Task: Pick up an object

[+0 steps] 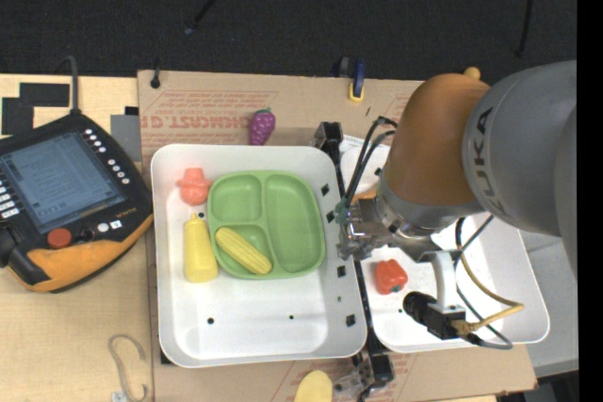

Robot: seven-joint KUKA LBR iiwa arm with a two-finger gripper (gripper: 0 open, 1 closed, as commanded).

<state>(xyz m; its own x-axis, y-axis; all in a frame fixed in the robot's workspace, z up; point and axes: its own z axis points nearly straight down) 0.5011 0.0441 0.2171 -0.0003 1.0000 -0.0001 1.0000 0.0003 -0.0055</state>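
Note:
The grey arm with its orange band reaches in from the right and hangs over the right bin [528, 297], hiding much of it. My gripper [350, 238] sits low at that bin's left wall, by the divider between the bins. A small red-orange object [389, 275] lies in the right bin just right of and below the gripper, apart from it. In the left bin [245, 334] a green divided plate [283, 212] carries a yellow corn cob [243, 250]. A yellow bottle [199, 248] and a pink-red object [193, 186] lie left of the plate.
Purple grapes [262, 124] lie on the cardboard behind the left bin. A yellow rounded object [314, 386] sits at the front edge below the bins. A teach pendant [66, 193] rests on the bench at far left. A blue clamp [357, 80] stands at the back.

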